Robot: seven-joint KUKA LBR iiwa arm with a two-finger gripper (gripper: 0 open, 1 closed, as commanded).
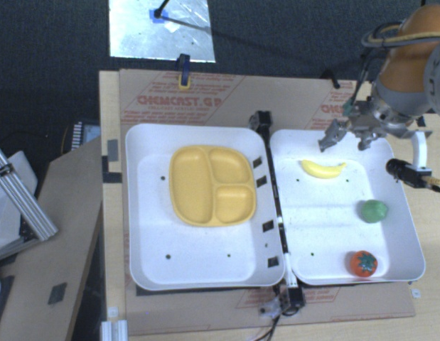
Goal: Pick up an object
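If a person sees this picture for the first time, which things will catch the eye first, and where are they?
First, the large yellow plastic plate with three compartments, in the middle of the left white bin. Next, three small things in the right white bin: a yellow banana near the far wall, a green ball at the right, an orange-red fruit in the near corner. The open gripper hovers above the banana.
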